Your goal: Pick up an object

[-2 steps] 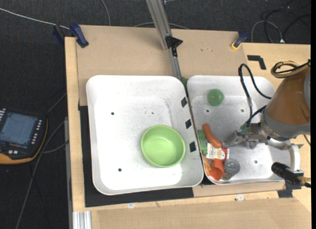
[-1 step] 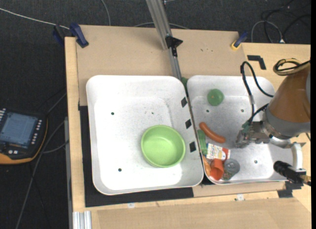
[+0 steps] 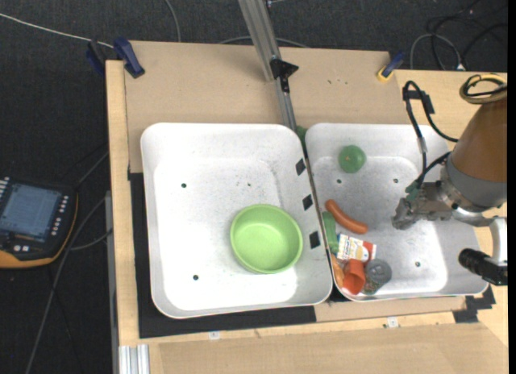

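My end effector (image 3: 405, 213) hovers right of the orange sausage (image 3: 346, 217); grip state I cannot tell. I should centre over it before descending.

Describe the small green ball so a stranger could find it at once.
Start at the right-hand white bin, the one the gripper reaches into. The green ball lies alone near that bin's far wall. It is small, round and green, unlike the long orange sausage-shaped toy and the clutter in the near corner, and far smaller than the green bowl next door.
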Motion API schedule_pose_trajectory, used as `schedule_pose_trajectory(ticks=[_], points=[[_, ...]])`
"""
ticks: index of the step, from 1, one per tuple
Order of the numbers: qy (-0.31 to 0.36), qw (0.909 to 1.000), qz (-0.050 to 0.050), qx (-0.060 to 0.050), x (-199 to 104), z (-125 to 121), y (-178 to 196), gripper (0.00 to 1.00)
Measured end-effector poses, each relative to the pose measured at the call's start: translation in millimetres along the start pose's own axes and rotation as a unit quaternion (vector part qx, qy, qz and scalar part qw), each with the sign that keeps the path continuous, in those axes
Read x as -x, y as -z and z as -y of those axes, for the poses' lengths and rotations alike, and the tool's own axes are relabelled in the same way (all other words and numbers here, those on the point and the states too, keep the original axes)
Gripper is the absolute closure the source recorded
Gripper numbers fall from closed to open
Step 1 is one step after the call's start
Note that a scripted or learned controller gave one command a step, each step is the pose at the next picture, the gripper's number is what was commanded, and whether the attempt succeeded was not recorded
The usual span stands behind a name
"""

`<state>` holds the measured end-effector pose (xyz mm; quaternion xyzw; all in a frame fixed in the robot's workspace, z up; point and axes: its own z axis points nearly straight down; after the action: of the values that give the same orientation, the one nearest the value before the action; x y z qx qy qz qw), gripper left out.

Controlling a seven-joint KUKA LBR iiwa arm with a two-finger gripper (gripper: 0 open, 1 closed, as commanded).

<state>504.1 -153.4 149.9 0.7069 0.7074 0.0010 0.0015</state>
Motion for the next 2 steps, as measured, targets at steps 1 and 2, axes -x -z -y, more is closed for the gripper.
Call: schedule_pose_trajectory(ticks=[1, 2], points=[[0.000, 1.0000, 0.000, 0.001, 5, -1, 62, 1.00], [0.000, 1.0000, 0.000, 0.000, 5, -2, 102, 1.00]])
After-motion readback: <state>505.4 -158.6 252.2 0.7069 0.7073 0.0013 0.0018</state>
